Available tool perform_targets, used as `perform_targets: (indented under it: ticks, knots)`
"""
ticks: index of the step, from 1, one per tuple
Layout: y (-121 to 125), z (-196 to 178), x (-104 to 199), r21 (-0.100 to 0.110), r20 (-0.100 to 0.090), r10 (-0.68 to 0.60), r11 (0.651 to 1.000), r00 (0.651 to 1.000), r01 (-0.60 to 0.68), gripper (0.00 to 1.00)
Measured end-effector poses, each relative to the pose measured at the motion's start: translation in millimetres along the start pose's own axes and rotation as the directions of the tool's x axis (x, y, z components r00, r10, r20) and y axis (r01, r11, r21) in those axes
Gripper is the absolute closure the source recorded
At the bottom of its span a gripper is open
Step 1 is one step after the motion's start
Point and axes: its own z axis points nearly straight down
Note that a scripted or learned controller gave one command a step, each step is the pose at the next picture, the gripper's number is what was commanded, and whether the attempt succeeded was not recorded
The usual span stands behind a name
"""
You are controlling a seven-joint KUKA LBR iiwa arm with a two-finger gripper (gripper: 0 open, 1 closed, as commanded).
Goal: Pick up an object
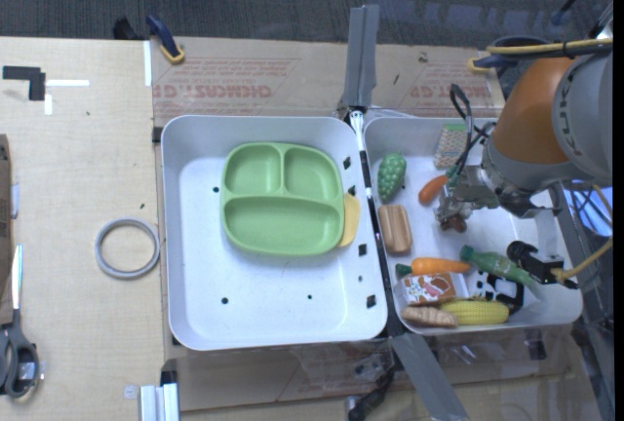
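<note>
Roughly, front of the view to back:
Front of right bin [561, 307]: corn cob [475, 313], a bread-like piece [427, 316] and a small printed packet [427, 288] lie packed close together against the near wall, a black-and-white toy [502, 289] just beside them.
Middle of right bin: a carrot [439, 266] and a green vegetable [495, 263] lie end to end; a hot-dog bun [395, 227] rests near the divider.
Pincer [453, 212]: low over the bin's middle, near a small orange piece [432, 189]; whether it is open or closed I cannot tell, and nothing visibly sits in it.
Step, as I judge it: the approach, no object secured yet.
Next move: settle on one target, likely the orange piece or the carrot, descend squarely and close, avoiding neighbours.
Back of right bin: a green bumpy fruit [391, 173] and a speckled sponge-like block [450, 145].
Left bin [195, 312]: green divided plate [284, 198], well apart from the arm.
</note>
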Motion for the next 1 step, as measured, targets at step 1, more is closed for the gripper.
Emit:
perform_targets:
  ticks: [1]
  knots:
    - [-21.6, 6.5, -79.7, -0.006, 0.002, 0.109, 0.994, 0.994, -0.109, 1.0]
